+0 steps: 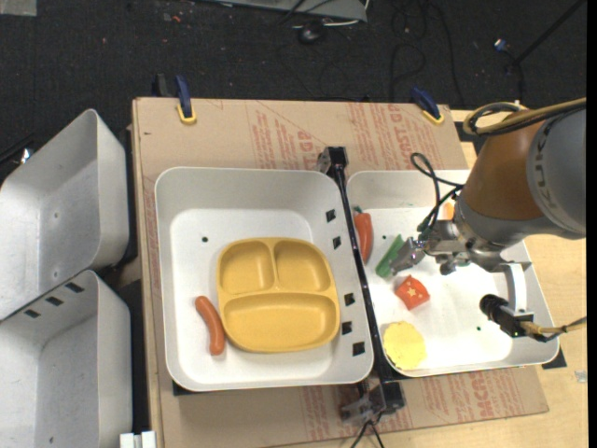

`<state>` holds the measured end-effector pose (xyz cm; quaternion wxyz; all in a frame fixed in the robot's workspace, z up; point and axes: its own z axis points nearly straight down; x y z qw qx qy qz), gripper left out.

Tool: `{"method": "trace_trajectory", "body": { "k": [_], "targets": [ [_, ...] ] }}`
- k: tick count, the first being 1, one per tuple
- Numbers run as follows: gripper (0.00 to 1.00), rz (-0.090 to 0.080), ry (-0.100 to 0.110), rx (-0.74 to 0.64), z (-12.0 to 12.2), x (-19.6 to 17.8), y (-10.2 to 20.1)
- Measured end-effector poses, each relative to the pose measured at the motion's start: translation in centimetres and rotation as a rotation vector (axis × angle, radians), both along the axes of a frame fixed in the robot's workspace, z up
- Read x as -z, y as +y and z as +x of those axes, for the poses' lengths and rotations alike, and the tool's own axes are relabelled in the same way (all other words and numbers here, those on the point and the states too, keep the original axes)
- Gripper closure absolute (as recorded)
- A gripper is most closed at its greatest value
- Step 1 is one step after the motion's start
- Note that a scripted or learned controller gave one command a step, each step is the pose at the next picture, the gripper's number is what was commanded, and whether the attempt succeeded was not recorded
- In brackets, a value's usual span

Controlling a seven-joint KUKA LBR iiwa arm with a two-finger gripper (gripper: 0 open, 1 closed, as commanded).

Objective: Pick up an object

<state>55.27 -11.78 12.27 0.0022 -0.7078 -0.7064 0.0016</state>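
Note:
The right bin (438, 362) holds several small items: a green piece (388, 256), a red chunk (411, 292), a flat yellow round (404, 343) and an orange-red carrot-like piece (364, 234) against the left wall. My gripper (422, 253) hangs over this bin, just right of the green piece and above the red chunk. The grey arm with its orange band (508, 180) covers the bin's right part. I see nothing held in the gripper.
The left bin (177, 250) holds a yellow divided plate (277, 294) and an orange sausage (211, 324) beside it. A black divider (350, 250) separates the bins. A small orange item (448, 211) peeks out by the arm. Spare white bins (56, 213) stand off the bench at left.

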Motion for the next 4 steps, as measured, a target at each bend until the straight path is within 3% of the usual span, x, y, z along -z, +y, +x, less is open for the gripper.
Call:
{"method": "trace_trajectory", "body": {
  "k": [1,3,4],
  "targets": [
    [1.0,-0.001,-0.006,0.001,0.1,-1.3,0.0],
    [1.0,-0.002,-0.01,-0.005,1.1,-8.7,0.2],
    [1.0,0.001,-0.002,-0.009,0.5,-8.1,5.1]
  ]
}}
